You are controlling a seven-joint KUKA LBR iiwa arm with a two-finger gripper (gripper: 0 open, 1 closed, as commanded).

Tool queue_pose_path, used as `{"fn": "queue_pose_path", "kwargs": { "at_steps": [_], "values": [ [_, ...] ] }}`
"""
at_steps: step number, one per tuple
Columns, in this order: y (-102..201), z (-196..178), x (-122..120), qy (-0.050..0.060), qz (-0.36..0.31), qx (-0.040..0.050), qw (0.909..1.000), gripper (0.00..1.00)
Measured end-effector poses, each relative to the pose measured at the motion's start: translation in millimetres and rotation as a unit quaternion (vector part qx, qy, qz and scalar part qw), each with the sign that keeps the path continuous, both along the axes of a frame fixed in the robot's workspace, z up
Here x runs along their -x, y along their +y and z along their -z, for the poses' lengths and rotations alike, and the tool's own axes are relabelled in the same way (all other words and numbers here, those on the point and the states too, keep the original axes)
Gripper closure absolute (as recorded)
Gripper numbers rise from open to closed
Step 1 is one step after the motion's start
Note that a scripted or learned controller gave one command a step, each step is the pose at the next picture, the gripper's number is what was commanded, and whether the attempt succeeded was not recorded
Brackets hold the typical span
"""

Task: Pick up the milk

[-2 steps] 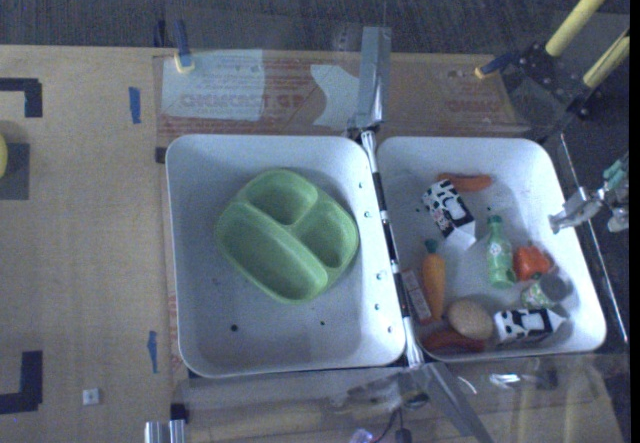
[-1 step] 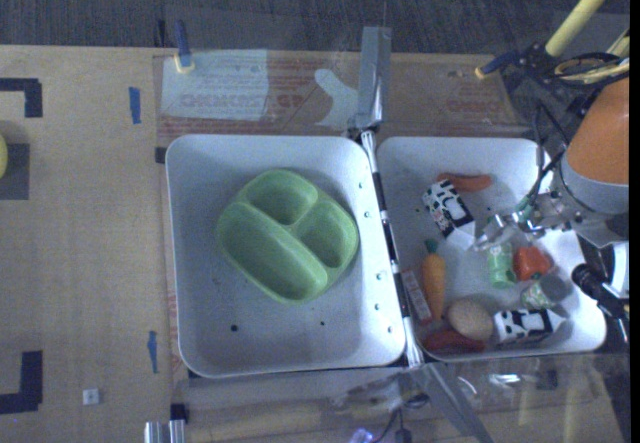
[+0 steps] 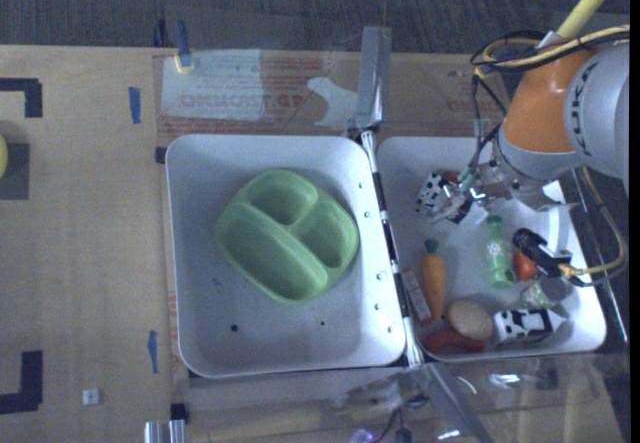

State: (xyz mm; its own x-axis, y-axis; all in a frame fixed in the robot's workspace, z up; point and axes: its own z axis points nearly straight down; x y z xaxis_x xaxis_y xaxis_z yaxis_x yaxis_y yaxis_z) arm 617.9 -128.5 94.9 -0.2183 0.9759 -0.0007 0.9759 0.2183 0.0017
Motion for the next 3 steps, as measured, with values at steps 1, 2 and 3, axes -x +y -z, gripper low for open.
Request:
{"fn": "queue_pose_path", "kwargs": {
  "at_steps": [1,2,3],
  "values": [
    [0.7,-11.4,-1.3,-0.002,-0.001,0.0004,1.0000,1.00],
    [83.7,-88.2,-37.1,0.011,0.007,0.0038,0.9999,1.00],
    [36.6,-144.2,-7.6,0.000,0.119,0.0005,0.9929,1.00]
  ]
}}
